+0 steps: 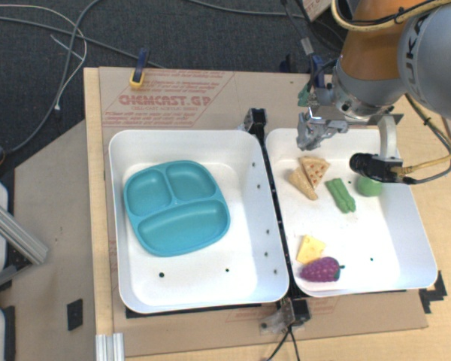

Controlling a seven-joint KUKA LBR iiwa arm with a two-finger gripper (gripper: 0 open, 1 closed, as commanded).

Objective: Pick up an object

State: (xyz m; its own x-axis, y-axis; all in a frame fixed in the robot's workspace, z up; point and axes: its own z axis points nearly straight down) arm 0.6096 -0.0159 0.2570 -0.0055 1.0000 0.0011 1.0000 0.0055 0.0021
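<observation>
Two glossy white bins (135,277) | teal compartment plate (177,206) | triangular waffle wedge (313,173)

Arm (391,43) in from right, wrist bent down, gripper (313,138) low.

Even, bright overhead light is falling across the bench; no hard glare. White bins (210,292) are reading clean, slightly washed out to the left of the gripper (316,135). Soft, short shadows are sitting under the arm (406,43) and just below the gripper. Focus is holding sharp centrally; edges are softening slightly, with mild compression noise.
</observation>
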